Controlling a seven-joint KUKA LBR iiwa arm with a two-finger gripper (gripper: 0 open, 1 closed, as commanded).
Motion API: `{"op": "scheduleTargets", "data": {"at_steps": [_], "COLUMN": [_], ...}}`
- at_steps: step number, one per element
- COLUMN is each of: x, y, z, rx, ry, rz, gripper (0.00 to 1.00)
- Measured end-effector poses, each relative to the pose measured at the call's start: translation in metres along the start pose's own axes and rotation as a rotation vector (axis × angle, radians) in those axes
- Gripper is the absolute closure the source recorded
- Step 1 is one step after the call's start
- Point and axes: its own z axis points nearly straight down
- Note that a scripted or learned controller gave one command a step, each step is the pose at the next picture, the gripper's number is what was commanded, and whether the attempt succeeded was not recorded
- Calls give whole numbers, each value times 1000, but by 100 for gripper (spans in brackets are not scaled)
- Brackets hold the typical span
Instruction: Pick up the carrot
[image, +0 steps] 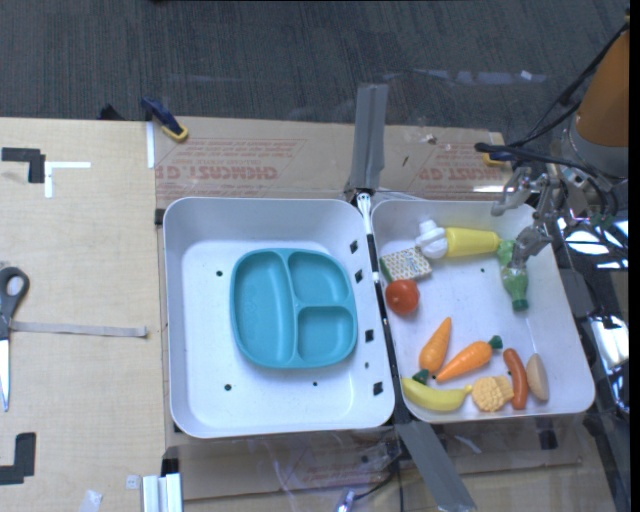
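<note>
Carrot (466, 360) sitting in the right bin (560, 330), untouched.
We see it between a banana (436, 394) and a sausage (515, 378); the hand (528, 240) hovers well apart, and we can't tell its grip state.

Orange band (607, 100) on the arm, silvery metal gripper (532, 235) with slim fingers, dark cables (560, 105) trailing alongside

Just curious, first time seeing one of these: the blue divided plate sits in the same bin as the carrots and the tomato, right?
Not quite. The camera view shows the blue divided plate alone in the left bin; the carrots and the tomato lie in the right bin.
</note>
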Motion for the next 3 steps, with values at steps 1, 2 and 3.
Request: {"op": "scheduleTargets", "data": {"at_steps": [1,2,3], "x": [52,127,151], "y": [7,34,83], "z": [115,115,114], "rx": [0,0,0], "ry": [-1,-1,-5], "rz": [-105,137,150], "gripper": [0,0,0]}}
